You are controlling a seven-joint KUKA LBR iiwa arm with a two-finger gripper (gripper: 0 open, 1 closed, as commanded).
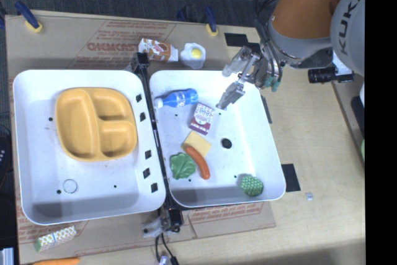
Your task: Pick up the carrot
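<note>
Camera view: smooth orange carrot (200,162), a slim tapered rod, lies near right bin's (268,139) front edge beside leafy lettuce (182,166); tool (231,85) open wide, holding nothing.

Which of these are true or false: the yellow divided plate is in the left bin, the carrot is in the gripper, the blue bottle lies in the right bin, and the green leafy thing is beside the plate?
1. The yellow divided plate sits in the left white bin. True.
2. The gripper holds the orange carrot. False: it lies in the right white bin, apart from the gripper.
3. The blue plastic bottle lies in the right bin. True.
4. The green leafy piece is beside the plate. False: it lies beside the carrot.
</note>
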